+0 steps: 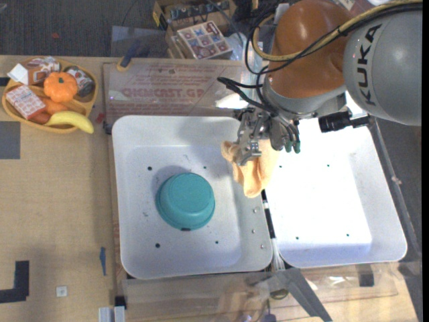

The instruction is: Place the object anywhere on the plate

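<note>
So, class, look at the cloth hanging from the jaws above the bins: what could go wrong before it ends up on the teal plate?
1. The yellow cloth hangs loosely from the gripper, seemingly pinched by a small part, so it might slip out early.
2. It hangs over the seam between the left bin and right bin, so a drop here would likely miss the teal plate.
3. The plate is small, so the limp cloth may drape off its edge.

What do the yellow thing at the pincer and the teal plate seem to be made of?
Yellow cloth: soft fabric, matte, hanging in limp folds from the pincer, which grips it. Teal plate: probably hard plastic, smooth with a faint sheen and even colour; it sits in the left bin.
</note>
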### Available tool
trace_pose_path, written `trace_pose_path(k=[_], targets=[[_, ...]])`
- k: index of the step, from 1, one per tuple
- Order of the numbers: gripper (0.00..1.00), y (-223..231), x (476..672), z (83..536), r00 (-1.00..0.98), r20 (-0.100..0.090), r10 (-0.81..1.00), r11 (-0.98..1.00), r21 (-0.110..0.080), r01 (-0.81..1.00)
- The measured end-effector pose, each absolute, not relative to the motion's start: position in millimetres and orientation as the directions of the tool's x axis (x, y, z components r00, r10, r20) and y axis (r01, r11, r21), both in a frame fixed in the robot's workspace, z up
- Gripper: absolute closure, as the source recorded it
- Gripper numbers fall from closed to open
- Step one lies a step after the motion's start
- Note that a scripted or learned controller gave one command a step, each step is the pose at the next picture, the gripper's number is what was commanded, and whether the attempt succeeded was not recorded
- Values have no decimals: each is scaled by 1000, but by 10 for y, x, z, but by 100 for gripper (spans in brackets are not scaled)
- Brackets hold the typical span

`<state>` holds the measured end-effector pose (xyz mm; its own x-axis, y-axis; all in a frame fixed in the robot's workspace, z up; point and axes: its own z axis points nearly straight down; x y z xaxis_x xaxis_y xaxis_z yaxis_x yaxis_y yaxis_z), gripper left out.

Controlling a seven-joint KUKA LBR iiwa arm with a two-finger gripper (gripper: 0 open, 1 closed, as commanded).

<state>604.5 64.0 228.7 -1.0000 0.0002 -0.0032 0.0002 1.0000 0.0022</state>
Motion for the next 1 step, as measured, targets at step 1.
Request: trace_pose_path(k=[1], targets=[[100, 1166, 6027, 2273, -1000, -6, -3, 1000, 3, -3]])
